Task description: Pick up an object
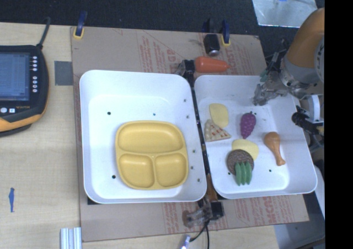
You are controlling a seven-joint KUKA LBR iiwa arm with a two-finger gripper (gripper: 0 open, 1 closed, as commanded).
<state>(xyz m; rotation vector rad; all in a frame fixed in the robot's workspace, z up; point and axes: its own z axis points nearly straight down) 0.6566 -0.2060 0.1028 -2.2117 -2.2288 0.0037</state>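
Observation:
The right white bin (287, 183) holds several toy foods: a pale yellow piece (219, 114), a sandwich wedge (215, 131), a purple grape bunch (247, 124), a tan drumstick (274, 146), a yellow slice (246, 147), a brown patty (239, 158) and a green piece (243, 172). My gripper (262, 95) hangs over the bin's far right corner, up and to the right of the grapes. Nothing shows between its fingers.
The left white bin (99, 96) carries a yellow three-section plate (151, 153). An orange carrot toy (210, 65) lies on the cardboard just behind the bins. A teach pendant (19, 88) rests on the bench at far left.

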